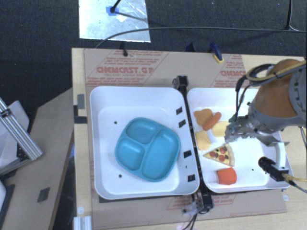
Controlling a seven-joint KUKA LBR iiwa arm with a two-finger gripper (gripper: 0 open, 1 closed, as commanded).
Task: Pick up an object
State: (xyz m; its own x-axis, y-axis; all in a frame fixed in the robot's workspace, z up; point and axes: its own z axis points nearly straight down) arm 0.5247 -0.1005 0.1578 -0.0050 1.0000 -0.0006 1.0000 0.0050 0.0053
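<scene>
Two white bins: blue tray [147, 149] in left, gripper [232, 131] low over right by pizza slice [221, 154], grip state unclear.

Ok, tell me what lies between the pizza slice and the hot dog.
In the camera view, pale yellow cheese pieces sit between the pizza slice and the hot dog.

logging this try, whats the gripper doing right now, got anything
gripper: over the right bin by the pizza slice; open or closed cannot be told.
</scene>
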